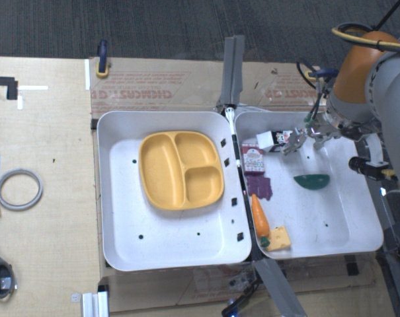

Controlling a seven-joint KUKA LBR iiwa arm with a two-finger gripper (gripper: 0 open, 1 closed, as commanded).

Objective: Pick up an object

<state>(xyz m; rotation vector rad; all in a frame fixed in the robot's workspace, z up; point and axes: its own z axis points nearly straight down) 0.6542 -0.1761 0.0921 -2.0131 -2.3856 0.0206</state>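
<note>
Over the right bin (358,240), the gripper (299,140), fingers apart and holding nothing, hangs beside the small black-and-white pack (274,139), seemingly to grasp it.

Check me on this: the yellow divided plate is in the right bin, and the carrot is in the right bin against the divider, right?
Not quite. The plate sits in the left bin, as the camera view shows. The carrot is indeed in the right bin, against the divider.
</note>
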